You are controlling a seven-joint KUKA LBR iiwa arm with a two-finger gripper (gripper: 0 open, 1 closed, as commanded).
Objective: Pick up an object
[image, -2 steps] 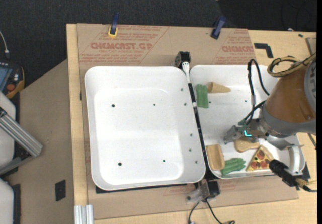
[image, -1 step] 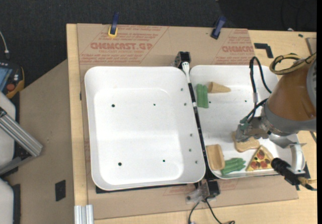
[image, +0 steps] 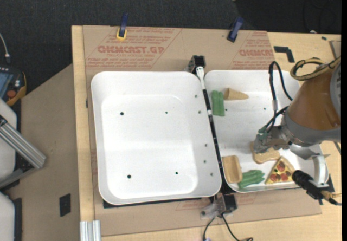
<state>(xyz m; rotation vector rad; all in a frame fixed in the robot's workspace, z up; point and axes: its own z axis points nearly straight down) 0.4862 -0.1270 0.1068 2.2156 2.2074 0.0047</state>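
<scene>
Nearest us, our claw (image: 267,145) presses onto a tan piece (image: 265,156), finger state unclear; next, confirm grip, then lift.

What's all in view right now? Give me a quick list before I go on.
bins: 2, white, side by side on the bench; left bin, right bin
green block: 1, green, right bin, by its left wall
cone: 1, tan, right bin, far end, beside the green block
bread: 1, tan, right bin, near-left corner
green bean: 1, green, right bin, near edge
pizza slice: 1, red and yellow, right bin, near-right
tan piece: 1, right under the claw
clamps: 2, blue, bench's far edge
arm: 1, grey and orange, over right bin
claw: 1, low over the tan piece
</scene>
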